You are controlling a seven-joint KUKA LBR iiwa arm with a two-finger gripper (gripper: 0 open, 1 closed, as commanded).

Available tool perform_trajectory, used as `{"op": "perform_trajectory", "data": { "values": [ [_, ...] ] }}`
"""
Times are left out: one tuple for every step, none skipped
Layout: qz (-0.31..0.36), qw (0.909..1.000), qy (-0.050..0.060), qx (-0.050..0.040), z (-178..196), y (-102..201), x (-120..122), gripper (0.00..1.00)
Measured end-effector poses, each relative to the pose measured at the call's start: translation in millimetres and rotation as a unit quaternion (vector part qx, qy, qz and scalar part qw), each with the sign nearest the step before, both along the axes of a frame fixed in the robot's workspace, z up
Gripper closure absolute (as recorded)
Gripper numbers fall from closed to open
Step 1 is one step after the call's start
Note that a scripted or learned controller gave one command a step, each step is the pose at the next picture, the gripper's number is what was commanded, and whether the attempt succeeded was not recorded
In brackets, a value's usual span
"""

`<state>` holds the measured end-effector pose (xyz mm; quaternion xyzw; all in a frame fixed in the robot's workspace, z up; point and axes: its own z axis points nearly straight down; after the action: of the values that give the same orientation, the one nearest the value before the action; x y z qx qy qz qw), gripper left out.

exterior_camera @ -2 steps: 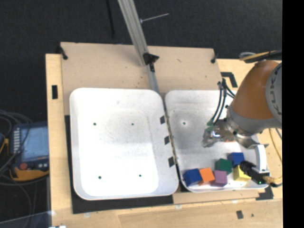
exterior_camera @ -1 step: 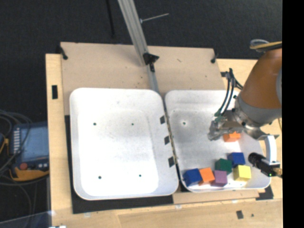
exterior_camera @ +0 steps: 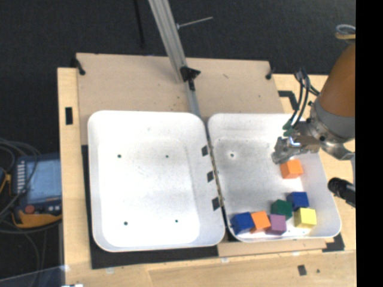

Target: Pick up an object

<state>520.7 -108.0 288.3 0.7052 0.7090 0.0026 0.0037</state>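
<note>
My gripper (exterior_camera: 283, 153) hangs over the right bin (exterior_camera: 251, 130), near its right side. An orange block (exterior_camera: 291, 169) lies just below and right of the fingertips; whether they touch it I cannot tell. Along the bin's front edge sit a blue block (exterior_camera: 242, 222), a second orange block (exterior_camera: 261, 220), a purple block (exterior_camera: 278, 223), a green block (exterior_camera: 281, 208), another blue block (exterior_camera: 298, 200) and a yellow block (exterior_camera: 306, 217).
The left bin (exterior_camera: 146, 178) stands beside the right one, with a row of clips between them. A slanted metal pole (exterior_camera: 170, 34) rises behind the bins. A device with cables (exterior_camera: 36, 187) lies off the bench at the left.
</note>
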Motion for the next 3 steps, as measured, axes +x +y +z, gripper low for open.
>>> {"op": "perform_trajectory", "data": {
  "values": [
    [0.0, 1.0, 0.004, 0.0004, -17, 49, 25, 1.0],
    [0.0, 1.0, 0.004, 0.0007, -30, 103, 46, 1.0],
    [0.0, 1.0, 0.004, 0.0003, -42, 143, 64, 1.0]
  ]
}}
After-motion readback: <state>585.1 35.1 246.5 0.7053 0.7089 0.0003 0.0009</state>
